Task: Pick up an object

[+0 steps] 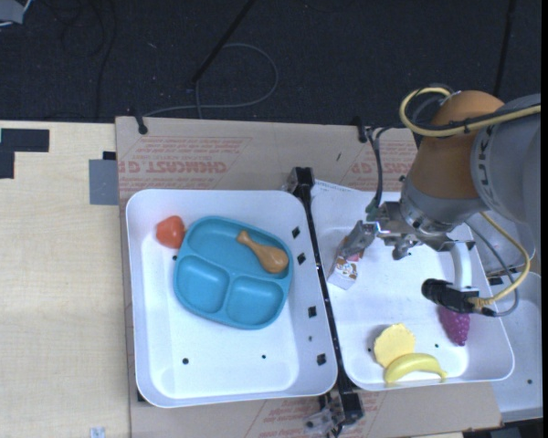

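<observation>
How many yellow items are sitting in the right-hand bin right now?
2, both in the near part of the right bin: a round yellow piece and a banana just in front of it, touching. The arm may hide others.

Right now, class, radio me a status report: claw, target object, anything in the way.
Claw low in right bin, beside small carton. Carton against left wall, not gripped. Banana and purple toy lie apart.

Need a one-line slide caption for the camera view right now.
Gripper poised over small carton in right bin; blue plate with drumstick in left bin.
</observation>
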Robot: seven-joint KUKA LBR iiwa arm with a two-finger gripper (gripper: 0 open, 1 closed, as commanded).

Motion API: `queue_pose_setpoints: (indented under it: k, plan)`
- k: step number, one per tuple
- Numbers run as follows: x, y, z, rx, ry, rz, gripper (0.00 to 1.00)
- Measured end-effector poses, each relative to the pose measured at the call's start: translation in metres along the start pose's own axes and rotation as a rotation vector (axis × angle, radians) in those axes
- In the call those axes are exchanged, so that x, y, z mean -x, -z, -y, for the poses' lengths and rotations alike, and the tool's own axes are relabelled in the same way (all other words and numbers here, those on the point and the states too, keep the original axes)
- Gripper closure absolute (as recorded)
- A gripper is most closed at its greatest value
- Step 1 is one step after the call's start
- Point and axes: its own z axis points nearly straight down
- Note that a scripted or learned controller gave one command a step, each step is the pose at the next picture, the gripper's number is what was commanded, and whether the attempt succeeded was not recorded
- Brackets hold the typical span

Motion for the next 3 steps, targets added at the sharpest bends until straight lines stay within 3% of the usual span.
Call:
queue_pose_setpoints:
  k: [1,2,3]
  plan:
    - [-0.002,-0.04,-0.005,0.022,0.003,-0.003,0.0]
    - [-0.003,-0.065,-0.006,0.007,0.001,0.0,0.0]
    - [-0.001,-0.055,-0.004,0.004,-0.005,-0.001,1.0]
